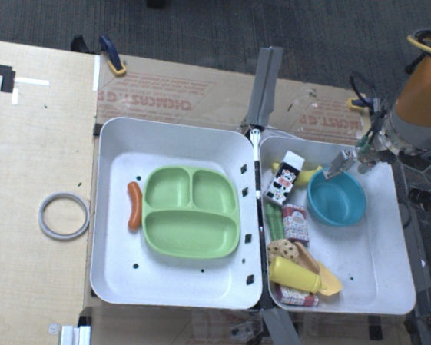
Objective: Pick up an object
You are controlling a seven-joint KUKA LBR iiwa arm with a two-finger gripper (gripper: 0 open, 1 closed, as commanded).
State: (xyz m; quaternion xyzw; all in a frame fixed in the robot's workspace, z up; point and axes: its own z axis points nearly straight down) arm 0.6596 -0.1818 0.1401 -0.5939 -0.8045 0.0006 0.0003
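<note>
Tool [340, 165] sat over right bin [391, 257], just above blue bowl's [337, 202] rim; grip state unclear, couldn't tell. Bowl lay beside cow-print carton [280, 184]. Green tray [192, 211] in left bin [112, 195].

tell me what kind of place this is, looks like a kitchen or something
Probably a robot lab bench, not a kitchen: two white bins on a cardboard-covered bench hold toy food and dishes, such as a green divided plate and blue bowl, with a grey-and-orange arm's tool reaching in.
</note>
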